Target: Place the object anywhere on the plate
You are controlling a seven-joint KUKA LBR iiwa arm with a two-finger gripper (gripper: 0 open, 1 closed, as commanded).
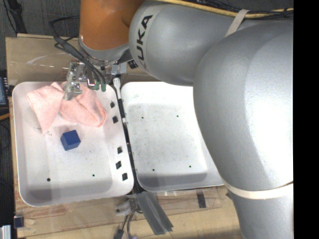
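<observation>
A small blue cube (pixel 71 139) rests on the floor of the left bin (pixel 30 183), near its middle. A crumpled pink cloth (pixel 82 108) lies across the far part of the same bin. My gripper (pixel 75 86) hangs at the far edge of the left bin, directly over the cloth's upper part and touching or nearly touching it. The cube sits about a hand's width nearer the camera than the gripper, apart from it. The big grey arm with its orange band (pixel 104 19) hides the far rim of both bins.
The right bin (pixel 164 133) shows a bare speckled floor, with its right side covered by the arm's grey body (pixel 249 108). A dark ridge with black clips (pixel 121 133) divides the two bins. Wooden bench boards (pixel 75 210) run along the front.
</observation>
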